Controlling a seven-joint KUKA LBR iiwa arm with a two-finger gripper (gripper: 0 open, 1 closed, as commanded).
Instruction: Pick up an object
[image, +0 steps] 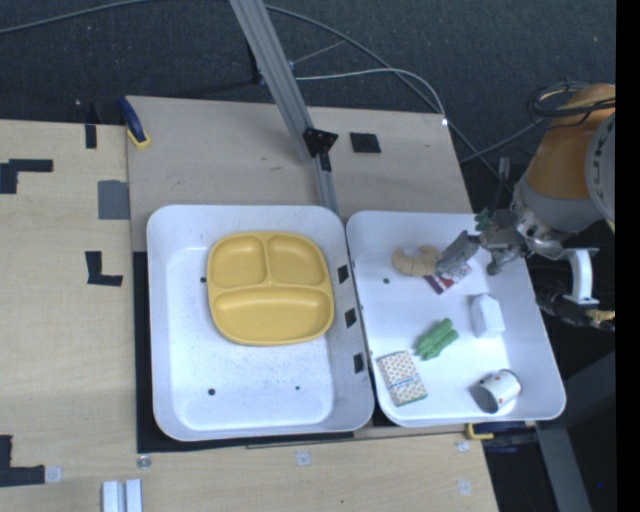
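My gripper (455, 263) hangs over the upper part of the right bin (530, 400), reaching in from the right. Just left of it lies a tan lumpy object (412, 261), and a small dark red item (438, 285) peeks out right below it. Lower in the same bin are a white block (487, 315), a green object (436, 339), a patterned flat packet (401, 377) and a small white-and-grey cup (497, 391) on its side. I see nothing clearly held in the gripper.
In the left bin (170, 330) sits a yellow divided plate (270, 286). A grey metal post (290, 90) rises behind the bins, and cables run across the dark floor at the back. The arm's orange band (565, 165) is at the right.
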